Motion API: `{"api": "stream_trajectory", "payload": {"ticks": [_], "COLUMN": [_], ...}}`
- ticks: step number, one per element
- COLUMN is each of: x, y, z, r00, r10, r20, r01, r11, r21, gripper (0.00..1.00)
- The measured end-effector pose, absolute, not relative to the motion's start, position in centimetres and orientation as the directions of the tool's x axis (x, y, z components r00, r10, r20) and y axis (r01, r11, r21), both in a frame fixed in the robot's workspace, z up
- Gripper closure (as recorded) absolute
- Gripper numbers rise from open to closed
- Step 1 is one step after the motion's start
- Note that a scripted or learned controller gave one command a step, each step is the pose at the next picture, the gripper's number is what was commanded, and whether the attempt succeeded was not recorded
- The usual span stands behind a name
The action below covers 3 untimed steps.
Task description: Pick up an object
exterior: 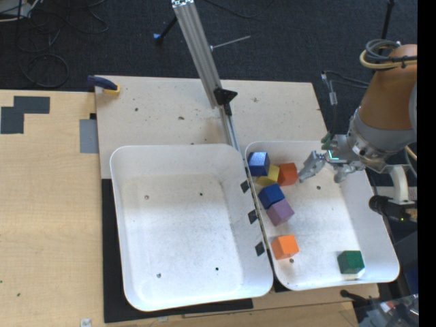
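The gripper [321, 167] hangs over the right bin [381, 268] toward its twelve o'clock rim, claw spread and grasping nothing. Just at its nine o'clock, five matte cubes crowd the bin's left wall: blue cube [257, 161], yellow cube [273, 174], red-orange cube [287, 174], dark blue cube [271, 195], purple cube [280, 211]. An orange cube [285, 246] sits apart at six o'clock; a green cube [351, 261] near the five o'clock corner, open floor between.

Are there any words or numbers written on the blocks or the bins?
None can be read. The blocks, such as the green block and the orange block, show plain faces.
The right bin and left bin bear no print.
The checkered tag atop the metal bar shows only squares.
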State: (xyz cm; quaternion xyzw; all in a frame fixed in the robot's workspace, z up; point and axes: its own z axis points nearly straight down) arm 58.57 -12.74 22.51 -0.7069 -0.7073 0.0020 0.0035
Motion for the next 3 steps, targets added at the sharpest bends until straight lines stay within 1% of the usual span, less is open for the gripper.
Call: {"api": "stream_trajectory", "payload": {"ticks": [1, 2, 3], "x": [58.6, 59.1, 58.9], "y": [-12.8, -12.3, -11.8], "z": [22.7, 16.5, 11.5], "r00": [0.001, 0.000, 0.000], "r10": [1.000, 1.000, 1.000], "r20": [0.001, 0.002, 0.004], "r01": [1.000, 1.000, 1.000], "r11": [-0.001, 0.000, 0.000], "r21": [-0.003, -0.009, 0.010], "gripper": [0.00, 0.00, 0.00]}}
